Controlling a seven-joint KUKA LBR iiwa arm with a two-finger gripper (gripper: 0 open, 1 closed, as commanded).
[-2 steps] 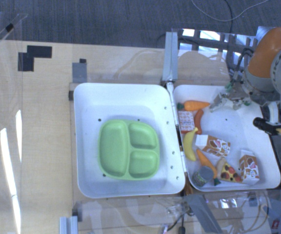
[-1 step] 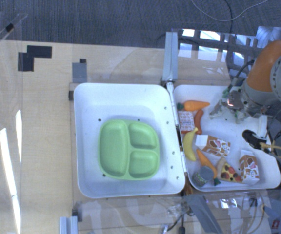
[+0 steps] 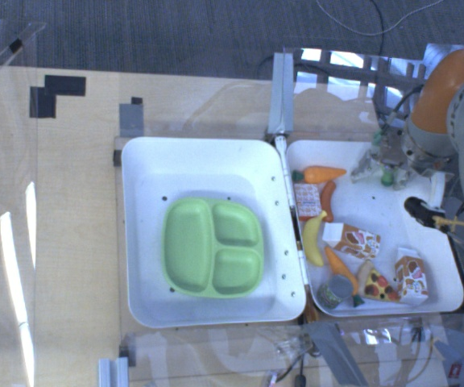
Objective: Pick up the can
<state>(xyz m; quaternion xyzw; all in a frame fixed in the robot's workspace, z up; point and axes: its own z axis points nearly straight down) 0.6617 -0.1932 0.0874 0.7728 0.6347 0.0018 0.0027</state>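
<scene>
No text, brand, number or sign is legible. A red and white packet (image 3: 306, 199) at the left edge of the right bin (image 3: 445, 297) carries printing, too small and blurred to read. Two white cartons with orange and brown pattern, one near the bin's middle (image 3: 359, 241) and one at its lower right (image 3: 412, 276), show graphics but no readable lettering. Black tape marks (image 3: 53, 93) on the table (image 3: 71, 240) form plain shapes, not characters.

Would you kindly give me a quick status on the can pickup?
End effector over right bin's far end, holding nothing visible. Can lying against the divider wall. Carrot and banana crowd it.
</scene>
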